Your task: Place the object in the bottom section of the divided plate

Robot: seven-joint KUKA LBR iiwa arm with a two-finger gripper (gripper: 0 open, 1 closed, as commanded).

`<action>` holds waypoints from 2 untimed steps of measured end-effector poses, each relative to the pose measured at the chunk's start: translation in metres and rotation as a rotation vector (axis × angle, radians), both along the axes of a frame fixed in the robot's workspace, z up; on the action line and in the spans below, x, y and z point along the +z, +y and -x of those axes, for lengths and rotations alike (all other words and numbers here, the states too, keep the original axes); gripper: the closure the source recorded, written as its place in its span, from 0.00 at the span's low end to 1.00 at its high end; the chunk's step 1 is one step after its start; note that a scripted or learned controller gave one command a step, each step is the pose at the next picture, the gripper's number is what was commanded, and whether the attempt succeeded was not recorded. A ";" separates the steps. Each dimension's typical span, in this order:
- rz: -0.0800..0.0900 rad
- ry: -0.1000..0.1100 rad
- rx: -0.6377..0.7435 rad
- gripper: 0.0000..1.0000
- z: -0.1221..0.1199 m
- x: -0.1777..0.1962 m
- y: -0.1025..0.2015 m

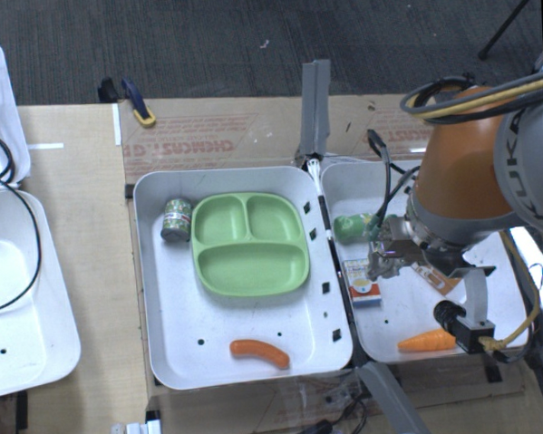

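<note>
End effector [380, 258] hovers above flat printed box [363, 283] beside glossy divided plate [249, 243]

The green divided plate [250, 244] lies in the left bin [157, 290]. Just left of the plate stands a small can [175, 219]; below it lies an orange sausage [259, 351]. Right of the plate, in the right bin [386, 328], the gripper [382, 256] hangs above a small box [363, 282], near a green object [352, 225]. A carrot [426, 341] lies lower right.
</note>
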State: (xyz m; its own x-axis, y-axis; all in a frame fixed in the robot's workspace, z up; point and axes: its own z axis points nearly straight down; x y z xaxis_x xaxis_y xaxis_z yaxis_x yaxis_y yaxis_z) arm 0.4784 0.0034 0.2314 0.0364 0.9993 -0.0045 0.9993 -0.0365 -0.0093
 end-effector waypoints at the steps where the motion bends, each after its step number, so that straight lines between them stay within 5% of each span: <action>1: -0.002 -0.007 0.022 1.00 -0.011 0.048 0.019; 2: 0.001 -0.008 -0.297 1.00 0.000 0.126 0.002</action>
